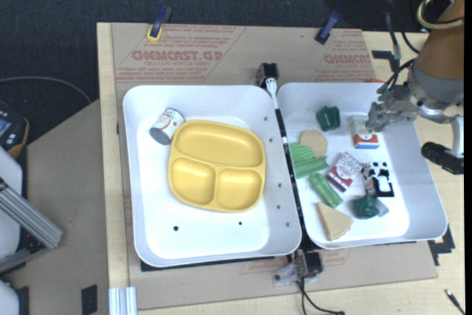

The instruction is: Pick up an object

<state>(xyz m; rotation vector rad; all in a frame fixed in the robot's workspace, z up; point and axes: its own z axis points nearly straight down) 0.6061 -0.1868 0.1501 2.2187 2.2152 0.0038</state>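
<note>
- Camera view looks down on two white bins on the desk; the arm [442, 55] reaches in from the right, and its end effector [376, 118] hangs over the right bin [420, 221], just above a small orange-and-white block [365, 139].
- Whether the end effector is wide or narrow I cannot tell — its tip blurs into the block below, and nothing can be seen gripped in it.
- That block looks like the likeliest target: it sits near the bin's far right part, a little apart from the green pepper [328, 116] and the tan round piece [313, 141].
- To do this step well, I judge the descent should stay straight and centred on the block, closing across its narrow sides; its boxy, flat faces should grip easily.
- The clutter nearer the front is harder — a ribbed green piece [304, 158], a red-and-white packet [342, 172], a tan wedge [333, 221] and a dark teal lump [366, 207] lie close together, some touching.
- The left bin [147, 232] carries a smooth yellow divided tray [217, 164] and a small can [167, 125] on its side, touching the tray's corner.
</note>
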